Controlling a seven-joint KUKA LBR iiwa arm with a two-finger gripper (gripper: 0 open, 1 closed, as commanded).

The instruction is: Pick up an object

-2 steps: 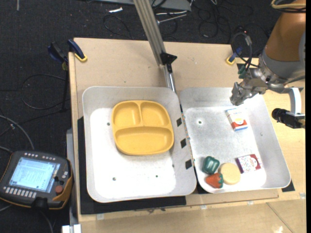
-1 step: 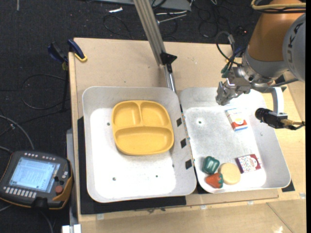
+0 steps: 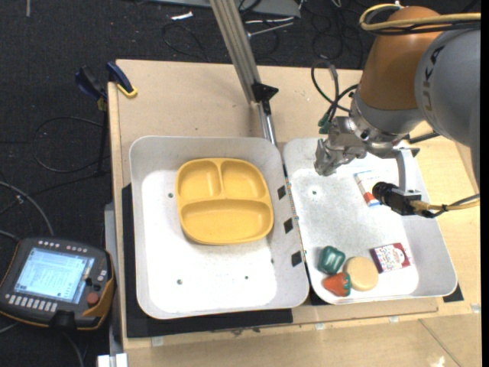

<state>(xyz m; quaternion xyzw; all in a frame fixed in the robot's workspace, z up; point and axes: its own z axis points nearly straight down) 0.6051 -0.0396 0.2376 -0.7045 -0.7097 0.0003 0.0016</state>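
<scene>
The right bin [image 3: 336, 212] holds a green pepper-like toy [image 3: 331, 259], a red toy [image 3: 337, 284], a pale round bun-like piece [image 3: 362, 274], a small maroon packet [image 3: 390, 258] and a white tube with a red cap [image 3: 366, 187]. My gripper [image 3: 328, 159] hangs over the bin's far left corner, well away from these objects. I see nothing held under it.
A yellow divided plate [image 3: 225, 201] lies in the left bin [image 3: 153, 281]. A metal pole [image 3: 237, 37] slants above the divide between the bins. A teach pendant [image 3: 53, 277] rests off the bench at the lower left. A black fitting [image 3: 397, 198] juts over the right bin.
</scene>
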